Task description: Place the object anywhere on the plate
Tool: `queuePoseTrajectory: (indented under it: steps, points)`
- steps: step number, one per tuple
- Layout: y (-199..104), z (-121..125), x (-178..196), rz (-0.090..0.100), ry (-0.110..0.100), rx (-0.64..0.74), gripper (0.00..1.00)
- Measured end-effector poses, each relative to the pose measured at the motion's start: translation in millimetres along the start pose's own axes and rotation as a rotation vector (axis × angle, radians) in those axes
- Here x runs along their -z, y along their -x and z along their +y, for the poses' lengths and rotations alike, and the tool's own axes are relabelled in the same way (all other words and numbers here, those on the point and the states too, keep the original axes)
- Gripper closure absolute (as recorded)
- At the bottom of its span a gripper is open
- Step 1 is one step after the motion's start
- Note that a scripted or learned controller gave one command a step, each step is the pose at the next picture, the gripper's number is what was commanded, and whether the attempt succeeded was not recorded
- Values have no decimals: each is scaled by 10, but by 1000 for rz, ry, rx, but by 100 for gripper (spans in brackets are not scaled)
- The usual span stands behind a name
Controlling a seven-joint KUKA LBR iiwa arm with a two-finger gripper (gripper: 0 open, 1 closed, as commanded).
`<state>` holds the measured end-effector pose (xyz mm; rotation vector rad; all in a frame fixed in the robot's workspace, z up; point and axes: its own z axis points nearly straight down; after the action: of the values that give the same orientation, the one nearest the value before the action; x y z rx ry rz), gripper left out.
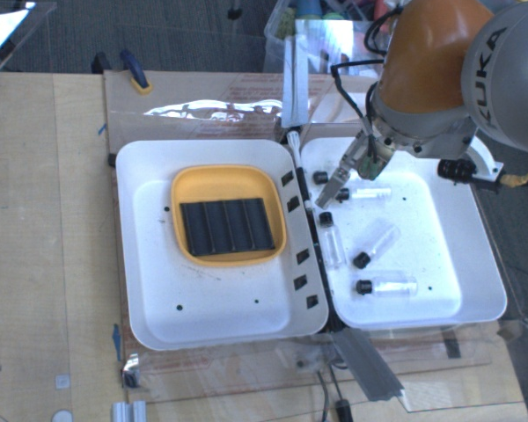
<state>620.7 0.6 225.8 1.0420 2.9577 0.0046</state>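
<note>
Vials (376, 241), clear with black caps, lie scattered in right bin (475, 262); pincer (327, 193) state unclear.

A robotics lab: KUKA arm (458, 69) over two white bins (141, 262)

Arm: enters from the right, orange band at the far right, wrist angled down and leftward.
Gripper (327, 194): low, near the scene's middle, fingers pointing down-left.
</note>
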Motion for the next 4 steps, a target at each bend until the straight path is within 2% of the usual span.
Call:
queuePoseTrajectory:
  steps: [1, 2, 3, 4]
  points:
    - [489, -496, 455, -2, -1, 58, 0]
    - [501, -486, 563, -8, 5, 57, 100]
    - [1026, -621, 1130, -4, 0, 301, 100]
    - [1161, -1492, 1802, -6, -1, 592, 100]
